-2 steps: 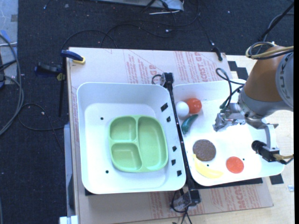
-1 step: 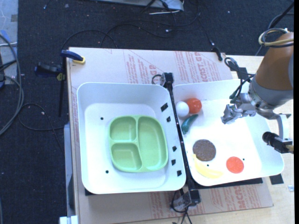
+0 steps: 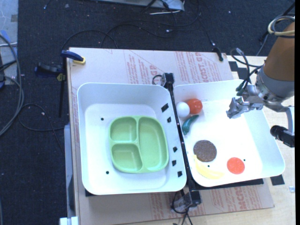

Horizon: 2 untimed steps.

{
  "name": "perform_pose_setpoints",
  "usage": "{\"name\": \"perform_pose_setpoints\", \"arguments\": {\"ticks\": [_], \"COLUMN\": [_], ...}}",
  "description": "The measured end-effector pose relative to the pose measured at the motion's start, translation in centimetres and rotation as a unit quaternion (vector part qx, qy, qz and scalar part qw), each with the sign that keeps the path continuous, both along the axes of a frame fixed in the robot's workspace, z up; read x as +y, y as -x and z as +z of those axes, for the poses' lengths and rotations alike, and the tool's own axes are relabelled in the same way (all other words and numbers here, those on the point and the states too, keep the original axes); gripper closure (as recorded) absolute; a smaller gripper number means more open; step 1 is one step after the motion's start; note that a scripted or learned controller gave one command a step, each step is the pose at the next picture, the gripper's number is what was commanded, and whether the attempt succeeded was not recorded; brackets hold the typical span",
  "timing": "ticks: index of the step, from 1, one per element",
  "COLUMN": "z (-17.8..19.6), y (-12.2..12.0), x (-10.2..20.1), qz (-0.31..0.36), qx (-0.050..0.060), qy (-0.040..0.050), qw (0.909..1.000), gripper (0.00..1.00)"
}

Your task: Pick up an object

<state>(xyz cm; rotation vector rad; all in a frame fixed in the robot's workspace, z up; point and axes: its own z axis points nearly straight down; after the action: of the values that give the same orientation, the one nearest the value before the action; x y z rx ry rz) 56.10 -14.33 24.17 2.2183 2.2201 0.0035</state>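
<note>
While the gripper (image 3: 234, 110) hovers near the tabletop's right edge, whether its fingers are apart is unclear; nothing is visibly held.

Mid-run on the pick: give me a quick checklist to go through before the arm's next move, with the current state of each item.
1. Pincer over the right bin, where the objects lie: ok.
2. Pincer holding nothing yet: ok, nothing shows between its tips.
3. Finger opening wide enough for a grasp: cannot tell, too small and blurred.
4. Isolated target available: ok, the red disc lies apart from its neighbours.
5. Clustered targets: not ok, the white ball touches the orange ball, with the teal piece right beside them; the brown disc overlaps the yellow banana.
6. Pincer above a target: not ok, bare bin floor lies under it.
</note>
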Motion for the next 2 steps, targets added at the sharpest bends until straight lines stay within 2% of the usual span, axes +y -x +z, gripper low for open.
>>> {"name": "perform_pose_setpoints", "arguments": {"ticks": [1,2], "z": [-0.1,-0.3], "y": [0.3,-0.5], "x": [4.5,8.7], "qz": [0.001,0.001], "qx": [0.002,0.002], "qy": [-0.0007,-0.0008], "qw": [1.0,1.0], "gripper": [1.0,1.0]}}
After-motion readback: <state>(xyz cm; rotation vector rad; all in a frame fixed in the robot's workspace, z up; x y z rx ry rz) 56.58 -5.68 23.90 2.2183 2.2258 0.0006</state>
